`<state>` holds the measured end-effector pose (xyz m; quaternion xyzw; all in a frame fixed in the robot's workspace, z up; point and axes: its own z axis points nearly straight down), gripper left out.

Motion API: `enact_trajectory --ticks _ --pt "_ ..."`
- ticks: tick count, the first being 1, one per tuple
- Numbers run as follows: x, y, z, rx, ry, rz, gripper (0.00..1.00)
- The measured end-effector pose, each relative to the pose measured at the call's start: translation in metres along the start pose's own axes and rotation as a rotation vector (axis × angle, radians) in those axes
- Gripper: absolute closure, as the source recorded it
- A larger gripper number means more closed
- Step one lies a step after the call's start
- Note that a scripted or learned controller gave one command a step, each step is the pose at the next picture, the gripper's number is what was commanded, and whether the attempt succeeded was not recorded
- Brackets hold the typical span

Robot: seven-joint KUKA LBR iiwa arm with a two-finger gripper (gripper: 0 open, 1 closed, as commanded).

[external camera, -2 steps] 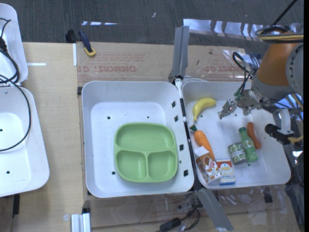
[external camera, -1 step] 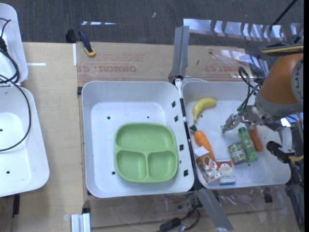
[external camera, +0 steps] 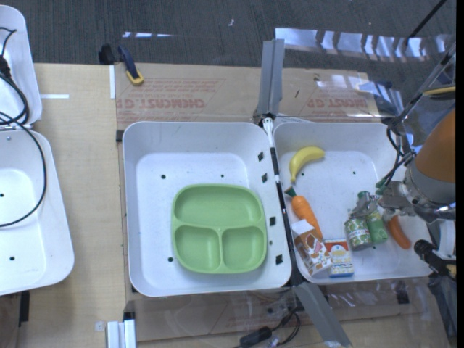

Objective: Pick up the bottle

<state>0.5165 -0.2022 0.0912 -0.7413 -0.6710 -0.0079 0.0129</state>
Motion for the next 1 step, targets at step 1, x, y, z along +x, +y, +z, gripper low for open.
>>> enact_trajectory --ticks 1 --pt "-0.0041 -0.0002 -0.0085 -0.002 -0.009 0.007 1.0"
